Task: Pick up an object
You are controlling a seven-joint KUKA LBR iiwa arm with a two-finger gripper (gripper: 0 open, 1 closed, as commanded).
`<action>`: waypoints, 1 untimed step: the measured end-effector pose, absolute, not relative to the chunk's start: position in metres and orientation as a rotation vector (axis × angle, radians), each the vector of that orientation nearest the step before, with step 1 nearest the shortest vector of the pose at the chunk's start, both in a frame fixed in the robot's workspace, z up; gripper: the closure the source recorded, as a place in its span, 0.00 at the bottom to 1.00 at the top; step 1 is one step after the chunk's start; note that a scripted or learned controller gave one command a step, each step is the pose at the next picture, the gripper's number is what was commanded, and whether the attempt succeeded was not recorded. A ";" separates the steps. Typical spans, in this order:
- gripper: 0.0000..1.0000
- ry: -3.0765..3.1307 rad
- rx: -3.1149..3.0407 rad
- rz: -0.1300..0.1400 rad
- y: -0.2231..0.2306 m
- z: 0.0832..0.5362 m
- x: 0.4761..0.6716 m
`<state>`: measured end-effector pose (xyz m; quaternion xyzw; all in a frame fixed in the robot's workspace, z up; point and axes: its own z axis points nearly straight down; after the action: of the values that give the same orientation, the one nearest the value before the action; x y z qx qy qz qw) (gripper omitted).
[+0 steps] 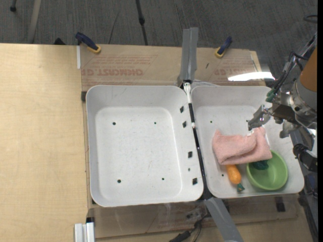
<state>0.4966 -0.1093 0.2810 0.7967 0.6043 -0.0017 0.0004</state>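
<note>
Hovering over the right bin [202, 135], the hand [258, 121] sits just above the pink cloth's [239, 146] far corner; I cannot tell its state. It should drop straight down and pinch a thick fold.

Right bin [222, 107] crowded at front.
We note pink cloth [239, 146], green bowl [267, 173], carrot [233, 175] clustered; rear floor open.

In the right bin [222, 102], a cloth [238, 146] lies behind a carrot [233, 174] and bowl [270, 174].
</note>
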 end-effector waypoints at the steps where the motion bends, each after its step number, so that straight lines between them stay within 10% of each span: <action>1: 0.00 1.615 2.697 -0.008 -0.025 0.202 0.477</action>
<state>0.4772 -0.0247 0.2023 0.8579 0.5137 -0.0025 -0.0010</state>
